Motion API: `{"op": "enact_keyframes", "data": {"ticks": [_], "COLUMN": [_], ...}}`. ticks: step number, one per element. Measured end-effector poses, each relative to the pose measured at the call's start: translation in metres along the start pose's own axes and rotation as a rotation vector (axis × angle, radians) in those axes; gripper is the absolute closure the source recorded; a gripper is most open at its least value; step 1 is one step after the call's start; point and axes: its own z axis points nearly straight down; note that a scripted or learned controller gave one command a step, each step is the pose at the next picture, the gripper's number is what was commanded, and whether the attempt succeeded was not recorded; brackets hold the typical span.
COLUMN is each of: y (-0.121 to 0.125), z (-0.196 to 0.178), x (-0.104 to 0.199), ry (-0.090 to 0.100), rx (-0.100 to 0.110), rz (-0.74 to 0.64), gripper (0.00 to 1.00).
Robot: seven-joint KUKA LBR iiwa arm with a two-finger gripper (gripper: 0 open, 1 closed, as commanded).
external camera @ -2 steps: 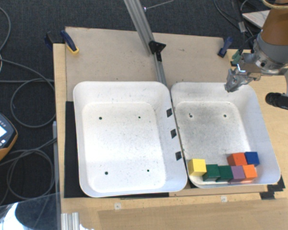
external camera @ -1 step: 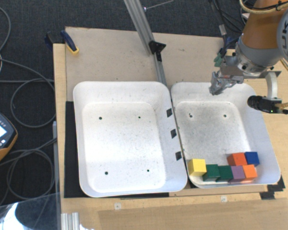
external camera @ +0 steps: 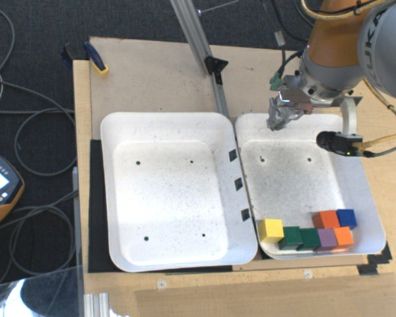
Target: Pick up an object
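Over the far edge of the right bin, the gripper hangs with nothing held, finger state unclear, and must next travel to the near-edge blocks.

A tan worktop stood on dark carpet strewn with looping cables at left.

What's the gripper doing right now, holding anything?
Gripper: above the far edge of the right bin, nothing seen in it; open or shut cannot be told.
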Motion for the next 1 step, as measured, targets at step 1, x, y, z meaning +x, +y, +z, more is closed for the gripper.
{"op": "enact_keyframes", "data": {"ticks": [1], "y": [-0.0054], "z": [-0.0037], "x": [0.0558], "ry": [0.0], "rx": [0.0], "rz": [0.0], "gripper": [1.0]}}
